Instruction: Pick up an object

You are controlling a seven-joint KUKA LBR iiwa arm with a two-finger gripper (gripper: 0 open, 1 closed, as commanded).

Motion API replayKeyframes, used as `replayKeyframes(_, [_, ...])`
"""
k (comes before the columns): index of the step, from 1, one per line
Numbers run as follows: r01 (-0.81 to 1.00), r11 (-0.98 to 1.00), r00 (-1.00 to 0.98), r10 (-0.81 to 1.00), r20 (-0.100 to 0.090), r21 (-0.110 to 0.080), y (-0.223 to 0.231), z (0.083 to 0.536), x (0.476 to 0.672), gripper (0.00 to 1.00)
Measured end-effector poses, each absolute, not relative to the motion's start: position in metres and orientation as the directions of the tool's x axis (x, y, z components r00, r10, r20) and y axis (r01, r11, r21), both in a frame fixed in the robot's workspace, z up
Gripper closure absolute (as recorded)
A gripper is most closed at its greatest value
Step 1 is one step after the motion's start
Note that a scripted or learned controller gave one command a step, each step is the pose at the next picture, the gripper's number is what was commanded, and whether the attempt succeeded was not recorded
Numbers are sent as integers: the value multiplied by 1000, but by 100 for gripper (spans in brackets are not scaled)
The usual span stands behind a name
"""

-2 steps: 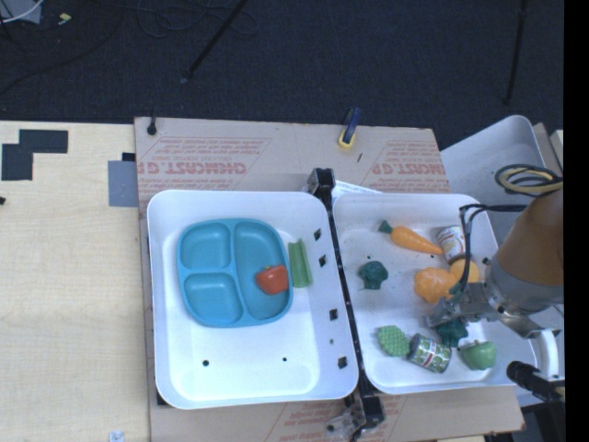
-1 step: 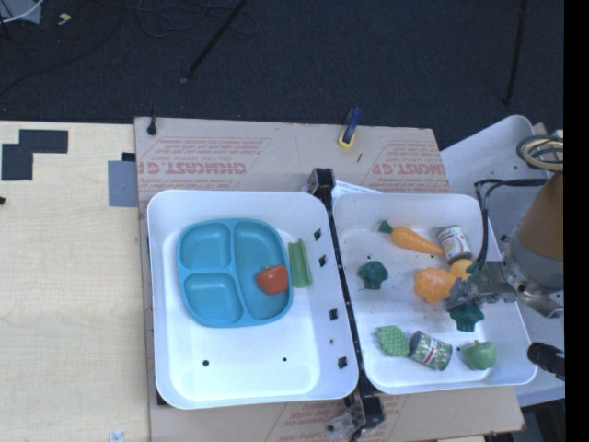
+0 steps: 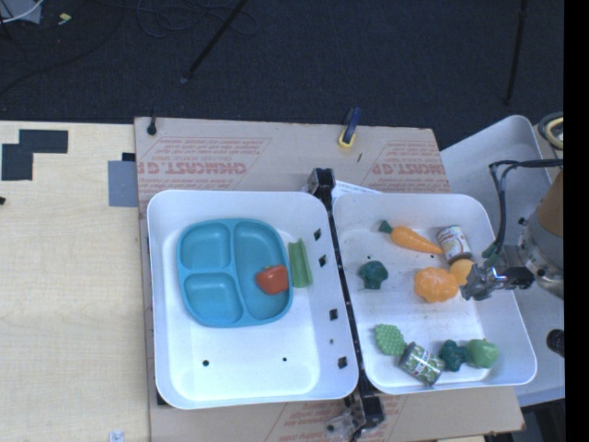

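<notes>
Camera view has my gripper (image 3: pixel 477 286) in the right bin (image 3: pixel 515 339), just right of the orange (image 3: pixel 435 284); I cannot tell how my jaws stand.

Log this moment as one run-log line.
arm: reaching in from right | hand: low in right bin, beside orange toy fruit | nothing visibly held | blue divided plate with red toy in left bin
</notes>
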State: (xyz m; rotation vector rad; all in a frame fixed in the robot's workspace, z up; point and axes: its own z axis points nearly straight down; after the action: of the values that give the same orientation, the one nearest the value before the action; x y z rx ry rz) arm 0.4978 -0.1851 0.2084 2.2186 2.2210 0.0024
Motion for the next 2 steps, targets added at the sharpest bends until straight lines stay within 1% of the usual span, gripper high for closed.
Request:
replayKeyframes(1, [1000,2,-2,1000,0,0,-186,228,498,100])
replayKeyframes(2, [1000,5,-5,1000,2,-1,-141,234,529,100])
